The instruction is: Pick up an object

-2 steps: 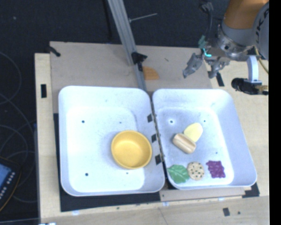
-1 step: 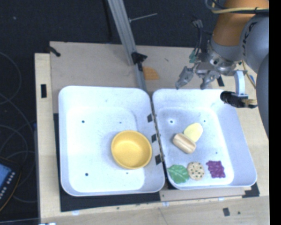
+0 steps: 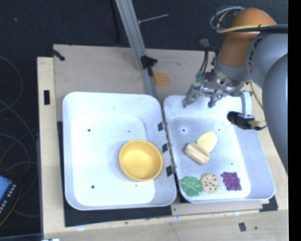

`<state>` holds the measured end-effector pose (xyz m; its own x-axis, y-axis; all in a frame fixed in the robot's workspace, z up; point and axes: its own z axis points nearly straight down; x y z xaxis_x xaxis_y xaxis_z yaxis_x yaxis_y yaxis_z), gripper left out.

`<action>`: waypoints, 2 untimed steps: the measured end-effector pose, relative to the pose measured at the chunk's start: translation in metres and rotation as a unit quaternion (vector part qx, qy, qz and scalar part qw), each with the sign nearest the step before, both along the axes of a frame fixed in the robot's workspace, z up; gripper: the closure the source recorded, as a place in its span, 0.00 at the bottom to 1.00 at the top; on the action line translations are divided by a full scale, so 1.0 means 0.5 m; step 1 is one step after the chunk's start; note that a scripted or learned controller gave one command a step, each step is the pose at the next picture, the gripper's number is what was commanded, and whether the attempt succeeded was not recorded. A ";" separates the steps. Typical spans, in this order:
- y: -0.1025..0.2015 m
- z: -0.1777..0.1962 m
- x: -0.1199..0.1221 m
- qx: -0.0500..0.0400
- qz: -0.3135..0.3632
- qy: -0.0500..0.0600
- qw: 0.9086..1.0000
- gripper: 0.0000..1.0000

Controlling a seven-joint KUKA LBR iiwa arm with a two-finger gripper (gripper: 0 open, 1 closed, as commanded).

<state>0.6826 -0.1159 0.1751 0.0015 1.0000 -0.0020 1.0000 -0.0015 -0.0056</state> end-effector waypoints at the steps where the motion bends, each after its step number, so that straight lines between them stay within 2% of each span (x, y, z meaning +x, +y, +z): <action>1: -0.008 -0.085 -0.001 0.000 0.000 -0.001 1.000 0.00; 2: -0.010 -0.055 0.002 0.000 -0.001 -0.005 1.000 1.00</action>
